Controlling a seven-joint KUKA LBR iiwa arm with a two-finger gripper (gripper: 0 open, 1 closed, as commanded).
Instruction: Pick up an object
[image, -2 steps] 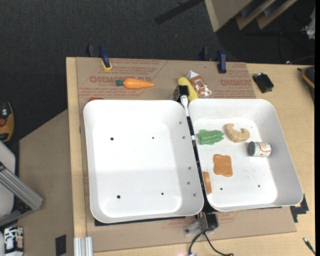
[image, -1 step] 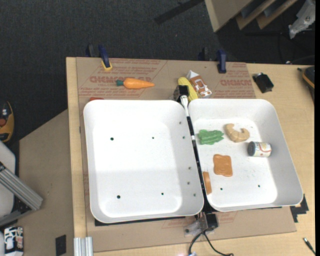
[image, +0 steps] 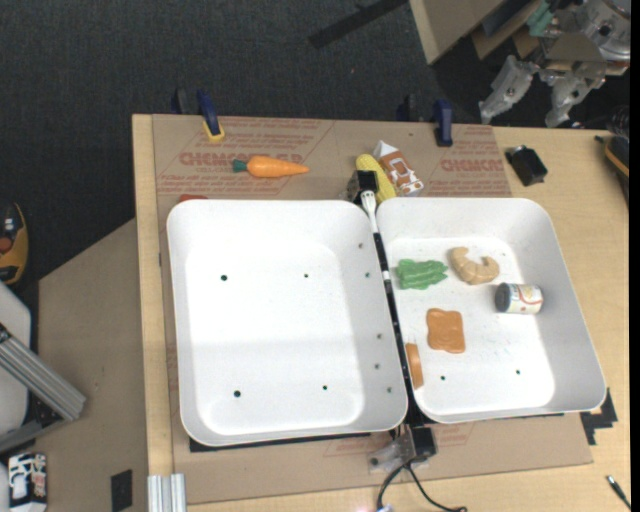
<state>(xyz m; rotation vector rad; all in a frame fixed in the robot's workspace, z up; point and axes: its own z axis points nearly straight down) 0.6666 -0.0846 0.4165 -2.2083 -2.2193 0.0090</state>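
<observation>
— Where is the gripper (image: 548, 80) now, and what does it hold?

— It is far right, beyond the counter (image: 100, 300). Whether it is open or closed, I cannot tell; nothing is seen in it.

— Is there room in the shallow white right bin (image: 560, 340)?

— Yes, its near part is free. In it lie a green leafy toy (image: 421, 273), a beige curved pastry (image: 472, 264), a small white can (image: 518, 298) on its side and an orange-brown flat slab (image: 446, 330), all apart from each other and well apart from the gripper.

— And the white left bin (image: 270, 320)?

— It touches the right one.
</observation>
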